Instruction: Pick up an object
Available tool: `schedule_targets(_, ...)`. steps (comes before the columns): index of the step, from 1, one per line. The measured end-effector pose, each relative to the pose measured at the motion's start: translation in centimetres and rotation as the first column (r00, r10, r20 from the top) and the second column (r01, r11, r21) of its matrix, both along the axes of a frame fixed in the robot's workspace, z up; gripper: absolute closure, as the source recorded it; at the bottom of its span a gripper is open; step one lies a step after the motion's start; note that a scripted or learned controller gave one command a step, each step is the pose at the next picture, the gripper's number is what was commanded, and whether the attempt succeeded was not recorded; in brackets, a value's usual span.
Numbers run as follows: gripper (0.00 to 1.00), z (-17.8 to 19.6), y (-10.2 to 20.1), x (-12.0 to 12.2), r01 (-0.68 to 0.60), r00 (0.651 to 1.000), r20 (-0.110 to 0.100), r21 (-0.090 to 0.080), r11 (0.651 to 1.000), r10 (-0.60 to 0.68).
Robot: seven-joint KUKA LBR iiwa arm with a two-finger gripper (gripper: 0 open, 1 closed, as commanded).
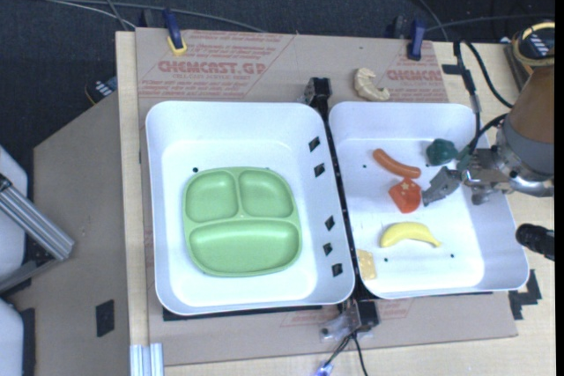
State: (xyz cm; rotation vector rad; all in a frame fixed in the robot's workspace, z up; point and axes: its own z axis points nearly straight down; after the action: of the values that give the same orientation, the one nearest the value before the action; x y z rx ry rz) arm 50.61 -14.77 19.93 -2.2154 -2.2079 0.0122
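The right bin holds a red-orange sausage-shaped piece, a red chunk, a yellow banana and a dark green item. A small tan piece lies in its front left corner. My gripper reaches in from the right, low over the bin. It sits just right of the red chunk and just below the green item. Nothing is visibly held.
The left bin holds a green divided plate. A beige object lies on the board behind the right bin. Blue clamps hold the board's back edge, and cables run at the right.
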Motion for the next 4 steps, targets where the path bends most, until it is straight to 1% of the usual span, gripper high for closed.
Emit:
schedule_targets(1,0.0,0.7,0.0,0.3,-0.004,1.0,0.014,-0.003,1.0,0.004)
schedule_targets(2,0.0,-4.9,0.3,1.2,-0.004,1.0,0.009,-0.001,1.0,0.004)
schedule_targets(3,0.0,-11.1,0.5,0.4,-0.003,1.0,0.007,-0.001,1.0,0.003)
schedule_targets(4,0.0,-11.5,0.6,0.4,-0.003,1.0,0.012,-0.002,1.0,0.003)
